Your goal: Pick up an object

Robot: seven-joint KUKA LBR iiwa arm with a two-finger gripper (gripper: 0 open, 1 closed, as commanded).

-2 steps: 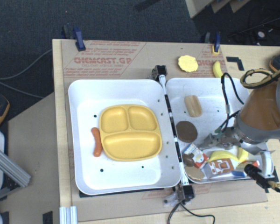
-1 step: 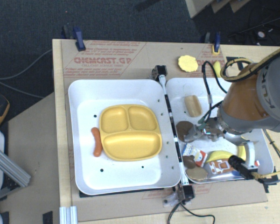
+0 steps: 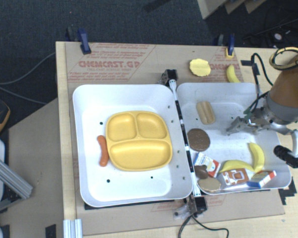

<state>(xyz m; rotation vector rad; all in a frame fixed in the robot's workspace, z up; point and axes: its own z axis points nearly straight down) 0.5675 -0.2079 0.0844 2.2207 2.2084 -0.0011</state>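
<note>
My gripper [image 3: 244, 125] hangs over the right bin [image 3: 223, 95], in its middle-right part, below the grey arm with the orange band [image 3: 287, 90]. No object shows in its grasp. A tan bun [image 3: 204, 112] lies to its left and a brown round disc [image 3: 198, 139] sits further down-left. A yellow banana [image 3: 257, 156] lies just below the gripper. Another banana [image 3: 237, 165], an orange box [image 3: 237, 176], a white tube [image 3: 260, 179] and a red-and-white packet [image 3: 207, 161] crowd the bin's front edge.
The left bin [image 3: 89, 108] holds a yellow divided plate [image 3: 138, 140] and an orange sausage [image 3: 103, 150]. On the bench behind the right bin lie a yellow lump [image 3: 200, 67] and a small banana [image 3: 232, 74]. Cables [image 3: 256, 68] run near the arm.
</note>
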